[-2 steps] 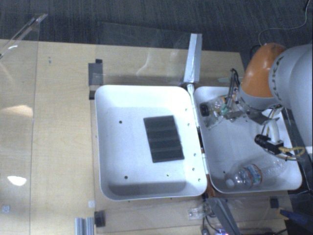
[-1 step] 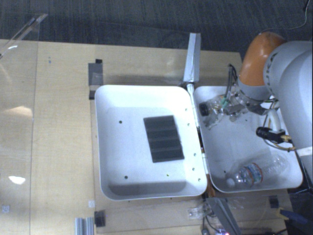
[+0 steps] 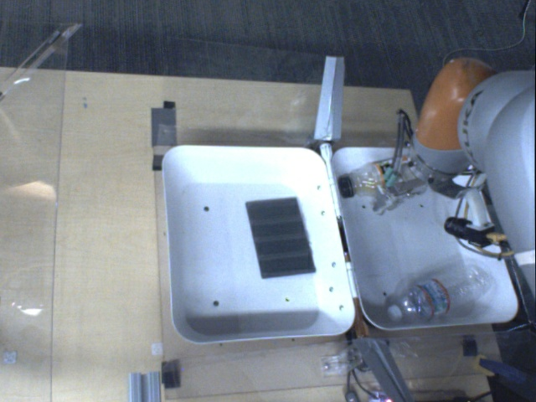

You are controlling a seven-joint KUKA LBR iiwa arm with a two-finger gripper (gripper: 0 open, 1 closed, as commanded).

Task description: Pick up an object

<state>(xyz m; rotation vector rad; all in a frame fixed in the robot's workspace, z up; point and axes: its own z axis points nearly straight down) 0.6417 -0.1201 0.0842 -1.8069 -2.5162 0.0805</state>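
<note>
arm (image 3: 494,132) cropped at right, hand (image 3: 392,188) blurred

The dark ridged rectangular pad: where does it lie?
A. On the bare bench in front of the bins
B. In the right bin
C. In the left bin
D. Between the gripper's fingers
C: the dark ridged pad lies flat near the middle of the left bin, apart from its walls.

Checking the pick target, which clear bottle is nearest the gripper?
The clear bottle at the right bin's far-left corner, beside the gripper; the other bottle lies by the near wall.
</note>
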